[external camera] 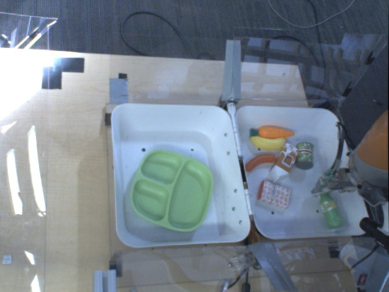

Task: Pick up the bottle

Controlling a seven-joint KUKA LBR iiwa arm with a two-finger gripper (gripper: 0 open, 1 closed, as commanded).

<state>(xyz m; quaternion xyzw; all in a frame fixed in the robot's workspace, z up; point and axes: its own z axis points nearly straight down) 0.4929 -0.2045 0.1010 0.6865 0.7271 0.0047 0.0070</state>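
The green bottle (pixel 332 213) lies on its side near the right wall of the right bin (pixel 292 229), its neck pointing toward the far side. My gripper (pixel 332 185) hangs directly over the bottle's neck end, touching or nearly touching it. The arm's orange band (pixel 374 146) shows at the right edge of the view. Nothing shows the bottle lifted off the bin floor.
The right bin also holds a carrot (pixel 276 131), a banana (pixel 268 142), a sausage (pixel 261 162), an orange-and-white carton (pixel 284 160), a small can (pixel 304 155) and a red patterned packet (pixel 274 194). A green divided plate (pixel 172 190) lies in the left bin (pixel 152 126).
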